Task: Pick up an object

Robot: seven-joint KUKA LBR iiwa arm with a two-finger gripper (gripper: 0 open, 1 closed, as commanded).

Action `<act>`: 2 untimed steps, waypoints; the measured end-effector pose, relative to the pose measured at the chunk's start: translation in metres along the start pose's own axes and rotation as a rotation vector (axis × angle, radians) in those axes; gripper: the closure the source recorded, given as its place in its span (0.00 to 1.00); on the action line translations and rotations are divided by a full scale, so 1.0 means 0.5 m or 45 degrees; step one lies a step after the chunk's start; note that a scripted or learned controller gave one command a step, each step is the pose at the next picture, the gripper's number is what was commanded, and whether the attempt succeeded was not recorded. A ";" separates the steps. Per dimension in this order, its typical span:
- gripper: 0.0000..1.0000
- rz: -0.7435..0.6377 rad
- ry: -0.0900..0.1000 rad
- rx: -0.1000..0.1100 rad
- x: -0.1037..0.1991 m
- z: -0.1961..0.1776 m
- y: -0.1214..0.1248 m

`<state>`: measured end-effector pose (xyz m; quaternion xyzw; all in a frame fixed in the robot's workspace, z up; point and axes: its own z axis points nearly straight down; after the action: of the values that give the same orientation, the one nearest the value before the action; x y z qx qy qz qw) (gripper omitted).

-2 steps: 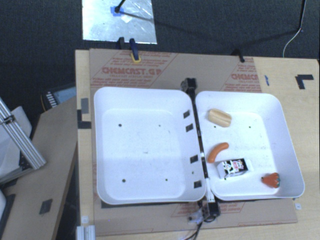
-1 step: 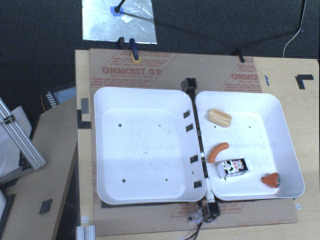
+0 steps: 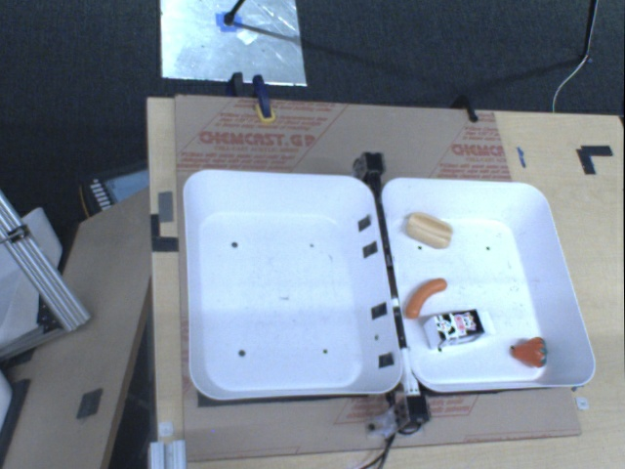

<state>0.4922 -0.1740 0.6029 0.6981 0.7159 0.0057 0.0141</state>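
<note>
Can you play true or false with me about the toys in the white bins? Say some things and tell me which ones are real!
1. The bun lies in the right bin. True.
2. The sausage is in the left bin. False: it lies in the right bin, close to the wall between the two bins.
3. The black-and-white box sits just below the sausage in the view. True.
4. The red-orange toy is at the far corner, beside the bun. False: it is in the near right corner, away from the bun.
5. All four toys share one bin. True: they are all in the right bin.
</note>
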 end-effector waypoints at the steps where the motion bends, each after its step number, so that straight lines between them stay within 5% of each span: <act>1: 1.00 -0.004 -0.002 -0.005 0.000 -0.023 0.001; 2: 1.00 -0.008 -0.004 -0.010 -0.001 -0.046 0.002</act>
<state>0.4928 -0.1741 0.6259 0.6957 0.7181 0.0075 0.0181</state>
